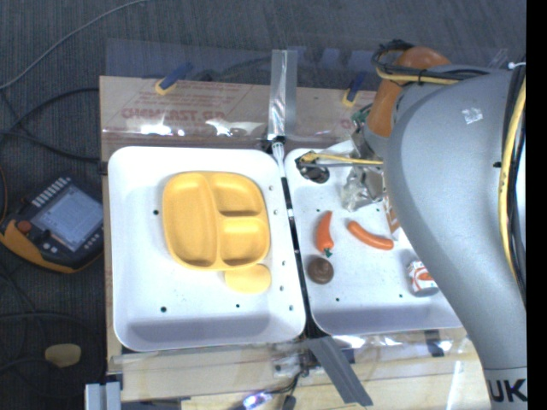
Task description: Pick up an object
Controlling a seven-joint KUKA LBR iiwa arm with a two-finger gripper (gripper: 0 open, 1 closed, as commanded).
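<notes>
The big grey arm reaches in from the right, over the right bin. Its hand hangs near that bin's back edge; I cannot tell how it is set. Near the bin's middle lie a small carrot and an orange sausage, apart from each other. A brown ball sits just in front of the carrot. A red and white can lies by the right edge. The left bin holds a yellow tray with 3 parts and a yellow slice touching its front.

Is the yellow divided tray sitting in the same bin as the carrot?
No: the yellow tray lies in the left bin, the carrot in the right bin.
</notes>
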